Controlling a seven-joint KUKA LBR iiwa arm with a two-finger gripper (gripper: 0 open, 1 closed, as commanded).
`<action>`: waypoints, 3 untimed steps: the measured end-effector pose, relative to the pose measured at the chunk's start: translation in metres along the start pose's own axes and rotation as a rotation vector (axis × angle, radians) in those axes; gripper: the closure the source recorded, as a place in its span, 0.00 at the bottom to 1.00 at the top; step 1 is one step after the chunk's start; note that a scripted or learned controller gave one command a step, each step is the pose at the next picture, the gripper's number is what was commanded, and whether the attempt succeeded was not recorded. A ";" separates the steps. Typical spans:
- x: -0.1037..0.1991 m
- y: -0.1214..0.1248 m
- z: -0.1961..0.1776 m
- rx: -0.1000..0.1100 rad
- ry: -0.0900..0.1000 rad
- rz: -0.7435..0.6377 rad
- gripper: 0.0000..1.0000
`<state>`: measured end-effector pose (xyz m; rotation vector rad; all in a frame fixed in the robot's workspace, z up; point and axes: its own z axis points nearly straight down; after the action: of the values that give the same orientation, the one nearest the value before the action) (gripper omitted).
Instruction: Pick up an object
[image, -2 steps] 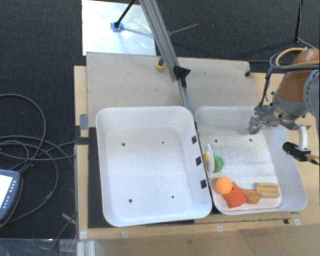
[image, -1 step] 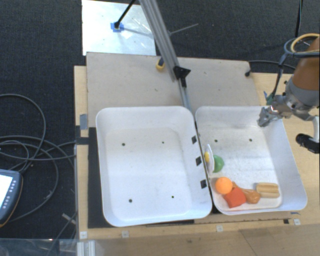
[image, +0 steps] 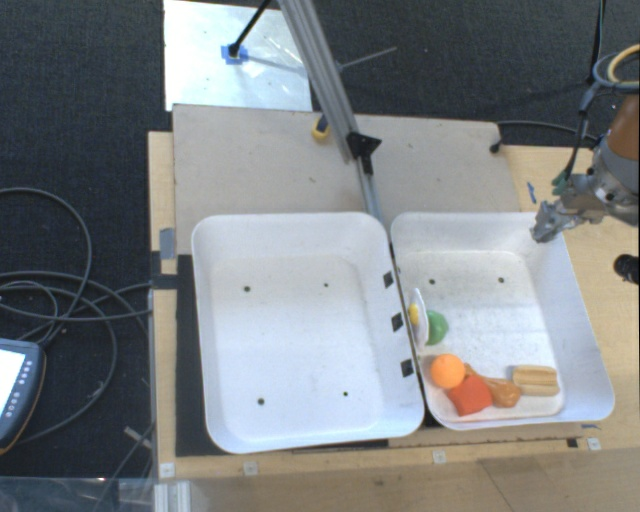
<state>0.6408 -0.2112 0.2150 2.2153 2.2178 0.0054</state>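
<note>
The right bin holds a cluster of small items along its near edge: an orange ball, a red block, an orange-brown piece, a tan bread-like roll and a green ball beside a white and yellow piece at the bin's left wall. My gripper hangs over the right bin's far right corner, well away from those items. Nothing shows between its fingers.
The left bin sits beside the right one. A grey pole slants down from the top to the gap between the bins. Cables and a handheld pendant lie on the dark floor at the left.
</note>
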 end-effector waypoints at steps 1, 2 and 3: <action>-0.001 0.002 -0.055 -0.001 -0.001 -0.003 1.00; 0.053 0.006 -0.061 0.004 0.004 -0.010 1.00; 0.114 0.016 -0.047 0.005 0.005 -0.011 1.00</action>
<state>0.6568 -0.0975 0.2621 2.2082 2.2343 0.0053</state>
